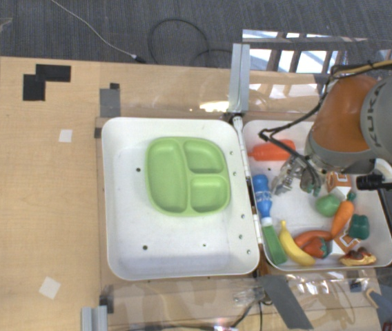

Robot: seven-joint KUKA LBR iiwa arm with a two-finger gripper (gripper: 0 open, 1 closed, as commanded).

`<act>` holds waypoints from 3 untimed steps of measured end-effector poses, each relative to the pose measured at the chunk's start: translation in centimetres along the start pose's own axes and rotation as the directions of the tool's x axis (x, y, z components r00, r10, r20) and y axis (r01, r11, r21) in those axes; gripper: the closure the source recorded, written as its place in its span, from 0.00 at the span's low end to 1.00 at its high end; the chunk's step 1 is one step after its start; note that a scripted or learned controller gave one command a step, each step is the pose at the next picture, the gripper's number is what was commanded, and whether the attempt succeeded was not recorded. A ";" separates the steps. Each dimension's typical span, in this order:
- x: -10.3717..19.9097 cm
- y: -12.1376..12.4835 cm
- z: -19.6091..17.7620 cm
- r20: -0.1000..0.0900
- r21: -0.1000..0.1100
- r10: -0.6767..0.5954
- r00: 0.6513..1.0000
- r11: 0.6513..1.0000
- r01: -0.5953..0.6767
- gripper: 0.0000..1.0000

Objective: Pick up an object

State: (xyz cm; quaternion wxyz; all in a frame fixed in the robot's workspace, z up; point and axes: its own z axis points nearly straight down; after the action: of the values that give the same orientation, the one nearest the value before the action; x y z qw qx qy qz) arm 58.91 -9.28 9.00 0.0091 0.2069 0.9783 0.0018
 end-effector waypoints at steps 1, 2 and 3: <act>2.6 -0.2 -0.1 0.003 0.003 0.141 0.990 0.990 -0.141 0.00; -5.2 1.8 0.3 -0.011 0.007 0.210 0.978 0.978 -0.210 0.00; -4.4 -5.7 0.2 -0.002 0.008 0.384 0.923 0.923 -0.384 0.00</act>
State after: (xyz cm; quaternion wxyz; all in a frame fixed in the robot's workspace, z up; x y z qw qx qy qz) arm 60.64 -16.26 8.87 0.0058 0.3944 0.9189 0.0002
